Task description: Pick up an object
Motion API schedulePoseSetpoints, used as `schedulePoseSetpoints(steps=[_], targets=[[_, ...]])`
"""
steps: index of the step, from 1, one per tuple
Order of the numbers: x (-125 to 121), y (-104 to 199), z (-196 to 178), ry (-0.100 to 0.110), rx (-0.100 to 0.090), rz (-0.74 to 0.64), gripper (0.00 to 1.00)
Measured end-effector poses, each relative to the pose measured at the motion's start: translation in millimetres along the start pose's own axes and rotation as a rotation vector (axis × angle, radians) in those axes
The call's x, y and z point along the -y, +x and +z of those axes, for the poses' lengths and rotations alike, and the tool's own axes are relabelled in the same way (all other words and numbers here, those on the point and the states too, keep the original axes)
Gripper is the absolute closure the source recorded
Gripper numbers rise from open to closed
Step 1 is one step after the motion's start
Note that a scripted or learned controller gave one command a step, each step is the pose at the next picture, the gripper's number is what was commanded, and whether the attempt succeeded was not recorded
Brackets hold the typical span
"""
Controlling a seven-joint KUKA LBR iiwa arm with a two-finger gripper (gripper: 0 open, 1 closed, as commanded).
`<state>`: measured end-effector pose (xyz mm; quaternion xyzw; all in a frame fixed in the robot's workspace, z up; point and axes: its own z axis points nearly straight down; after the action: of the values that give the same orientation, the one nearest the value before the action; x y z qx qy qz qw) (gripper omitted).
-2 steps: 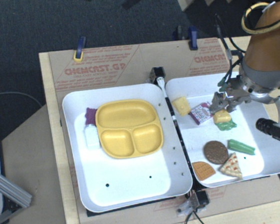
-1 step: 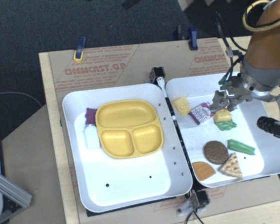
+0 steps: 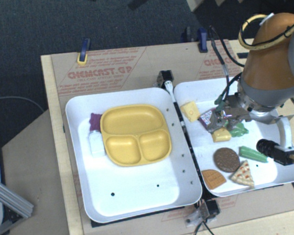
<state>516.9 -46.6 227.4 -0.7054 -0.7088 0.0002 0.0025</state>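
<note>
My gripper (image 3: pixel 224 123) reaches down into the right bin (image 3: pixel 280 179), low over a cluster of toy food. A small yellow piece (image 3: pixel 221 135) lies just under its tip, with a green piece (image 3: pixel 238 129) beside it and a dark purple wrapper (image 3: pixel 206 118) to its left. A pale yellow cheese wedge (image 3: pixel 190 111) sits further left. Toward the front lie a brown round cookie (image 3: pixel 226 159), a green pickle-like piece (image 3: pixel 252 154), an orange cracker (image 3: pixel 213 178) and a pizza slice (image 3: pixel 242 174). The arm's body hides the fingers.
The left bin (image 3: pixel 139 191) holds a yellow divided tray (image 3: pixel 135 134), with a purple item (image 3: pixel 94 121) and a white item (image 3: pixel 95 143) at its left side. A black cylinder (image 3: pixel 273 151) on the arm overhangs the right bin's edge. Clamps sit between the bins.
</note>
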Motion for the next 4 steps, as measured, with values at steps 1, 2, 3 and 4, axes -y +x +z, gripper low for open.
schedulePoseSetpoints(steps=[1,2,3,4], targets=[[13,55,2,0.0,0.0,-0.001,1.0],[30,62,13,0.002,0.002,0.005,1.0],[25,66,12,-0.004,0.003,0.004,1.0],[21,61,2,-0.006,0.004,0.005,1.0]])
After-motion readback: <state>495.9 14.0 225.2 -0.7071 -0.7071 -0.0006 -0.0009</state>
